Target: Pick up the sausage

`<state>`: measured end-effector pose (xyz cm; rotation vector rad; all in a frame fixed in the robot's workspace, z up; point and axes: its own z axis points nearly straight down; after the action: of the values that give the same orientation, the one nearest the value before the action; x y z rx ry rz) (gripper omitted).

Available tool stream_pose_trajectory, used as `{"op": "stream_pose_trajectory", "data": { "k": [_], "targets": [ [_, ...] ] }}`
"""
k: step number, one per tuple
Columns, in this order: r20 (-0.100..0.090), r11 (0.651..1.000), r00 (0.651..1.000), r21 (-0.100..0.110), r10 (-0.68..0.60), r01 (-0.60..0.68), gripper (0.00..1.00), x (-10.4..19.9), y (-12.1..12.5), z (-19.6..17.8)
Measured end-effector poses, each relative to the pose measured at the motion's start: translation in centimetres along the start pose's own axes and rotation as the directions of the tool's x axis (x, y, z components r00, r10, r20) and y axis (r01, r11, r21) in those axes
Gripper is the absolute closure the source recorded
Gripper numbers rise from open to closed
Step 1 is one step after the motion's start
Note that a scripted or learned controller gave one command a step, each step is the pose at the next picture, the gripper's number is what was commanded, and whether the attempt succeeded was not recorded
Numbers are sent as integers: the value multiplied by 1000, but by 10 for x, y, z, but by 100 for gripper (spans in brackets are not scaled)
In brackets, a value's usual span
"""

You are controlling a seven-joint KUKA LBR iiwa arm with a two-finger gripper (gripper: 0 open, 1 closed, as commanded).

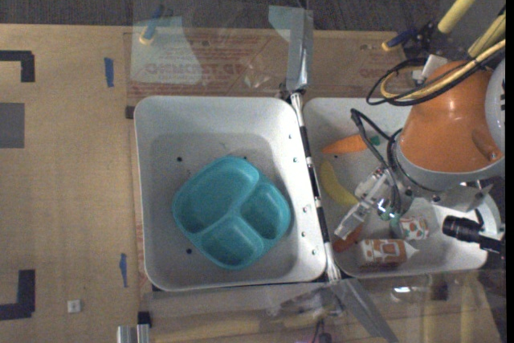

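My gripper [356, 213] hangs low over the left half of the right bin [450, 265], under the orange wrist band. A small reddish-brown piece [347, 235], which looks like the sausage, lies on the bin floor right at the gripper's lower tip. The gripper partly covers it. Whether the gripper touches it is unclear.
In the right bin a yellow banana [336, 185] and an orange carrot [347, 145] lie near the left wall. A small carton [384, 251] and a red-and-white pack [414, 227] sit by the front. The left bin [161, 124] holds a teal divided plate [186, 209].
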<state>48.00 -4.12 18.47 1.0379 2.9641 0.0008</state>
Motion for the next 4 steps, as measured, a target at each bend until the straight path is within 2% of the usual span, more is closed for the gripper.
{"op": "stream_pose_trajectory", "data": {
  "k": [1,2,3,4],
  "targets": [
    [1,997,997,0,-74,74,0,4,5,0],
    [0,980,980,0,-200,200,0,2,2,0],
    [2,1000,1000,-1,14,-14,0,-9,-11,0],
    [1,1000,1000,-1,-20,20,0,10,13,0]
  ]
}}
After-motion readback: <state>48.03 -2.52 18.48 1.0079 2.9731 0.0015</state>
